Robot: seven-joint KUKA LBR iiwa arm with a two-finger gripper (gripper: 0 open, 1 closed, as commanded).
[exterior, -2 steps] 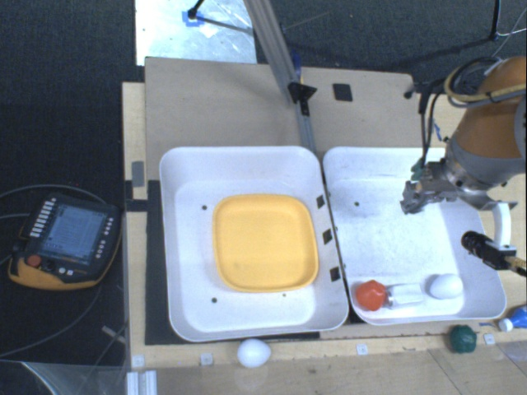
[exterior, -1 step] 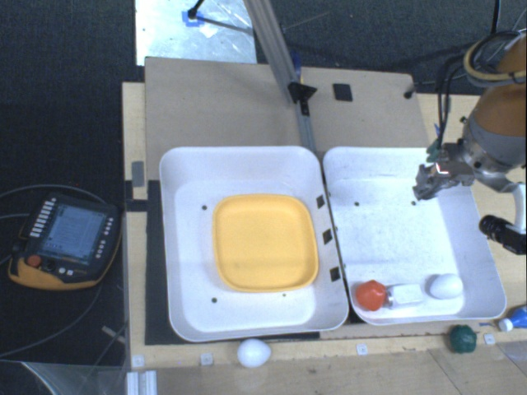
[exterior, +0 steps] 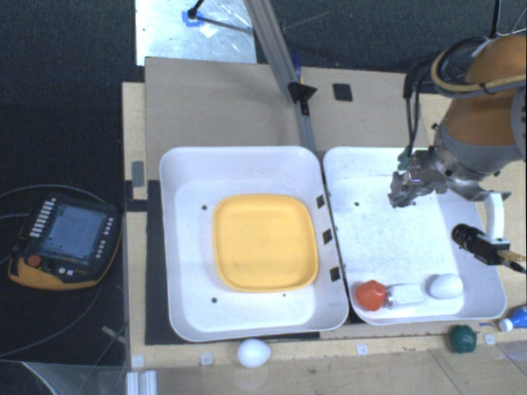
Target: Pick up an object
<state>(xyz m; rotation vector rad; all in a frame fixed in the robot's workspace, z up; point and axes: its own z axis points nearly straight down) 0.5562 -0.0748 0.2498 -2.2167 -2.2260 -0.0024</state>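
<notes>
The arm (exterior: 482, 97) enters from three o'clock, its orange band uppermost, wrist bent down toward nine o'clock, the claw (exterior: 403, 192) pointing down at its tip.

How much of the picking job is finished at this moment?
Nothing looks picked yet. The tool is over the upper part of the right white bin, away from the objects. The red round object and the white egg-shaped object lie along the bin's near edge. Reaching, grasping and lifting are left.
</notes>
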